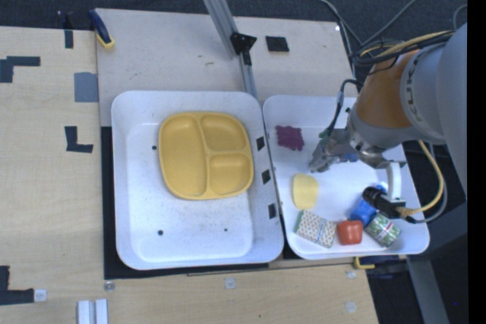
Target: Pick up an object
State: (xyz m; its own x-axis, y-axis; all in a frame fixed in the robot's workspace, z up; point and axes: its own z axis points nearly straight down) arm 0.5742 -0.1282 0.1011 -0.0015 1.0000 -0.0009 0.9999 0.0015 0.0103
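Yellow block (305,191) lying in right bin (277,163), just near of gripper (317,163). Finger state: cannot tell. Purple piece (289,137) far-left; 3 small items (349,231) along near wall.

Arm (410,99) reaching from right, pincer (319,162) pointed down-left.
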